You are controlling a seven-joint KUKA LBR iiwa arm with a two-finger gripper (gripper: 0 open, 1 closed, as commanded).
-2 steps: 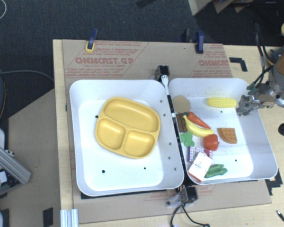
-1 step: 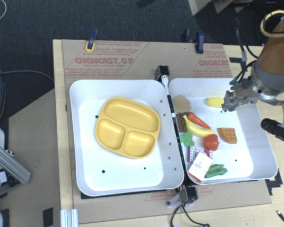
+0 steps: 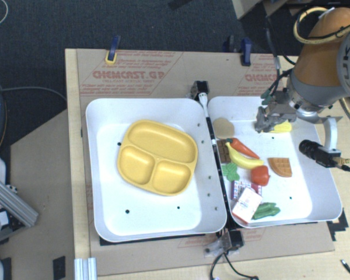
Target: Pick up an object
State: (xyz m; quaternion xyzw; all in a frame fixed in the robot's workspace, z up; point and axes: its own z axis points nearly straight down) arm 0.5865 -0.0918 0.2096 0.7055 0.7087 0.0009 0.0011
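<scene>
1. The arm reaches in from the right; the gripper hangs low over the far part of the right bin, directly above a small yellow piece. Whether it touches the piece I cannot tell.
2. The yellow piece looks like the likely pick target; it lies near the bin's far wall, apart from the main clutter.
3. Risk: the piece sits flat and low, so a closing gripper may slide over it or push it against the wall.
4. Risk: the banana, carrot and tan disc crowd the divider side; a sideways drift could knock them.
5. Open room: bare floor lies right of the cracker; the left bin holds a yellow tray, margins free.
</scene>
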